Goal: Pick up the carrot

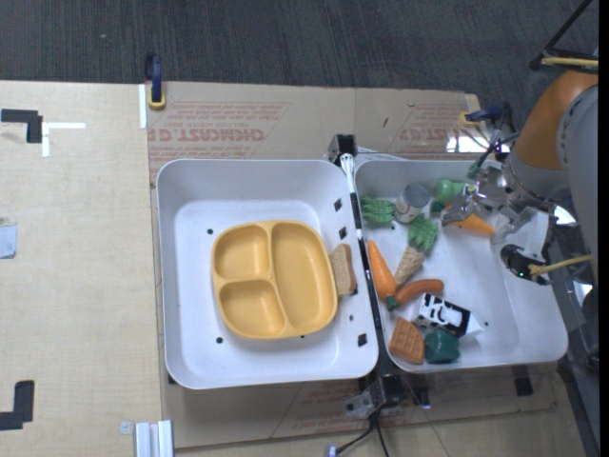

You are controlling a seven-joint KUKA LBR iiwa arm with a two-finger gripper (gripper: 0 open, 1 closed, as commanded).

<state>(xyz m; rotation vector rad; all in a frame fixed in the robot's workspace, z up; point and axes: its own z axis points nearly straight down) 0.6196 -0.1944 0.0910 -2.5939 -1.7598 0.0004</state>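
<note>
The carrot (381,269) is a long orange toy with a green stub at its near end. It lies lengthwise along the left wall of the right bin (533,336). My gripper (481,203) hangs over the far right part of that bin, well to the right of the carrot and apart from it. A small orange piece (473,224) sits right under the gripper; whether the gripper touches or holds it cannot be made out.
Around the carrot lie a green leafy toy (378,209), a cone with a green top (417,248), a red sausage (420,289), a waffle (406,341) and a dark green pepper (442,348). The left bin (181,255) holds a yellow divided plate (274,279) and a bread slice (343,269).
</note>
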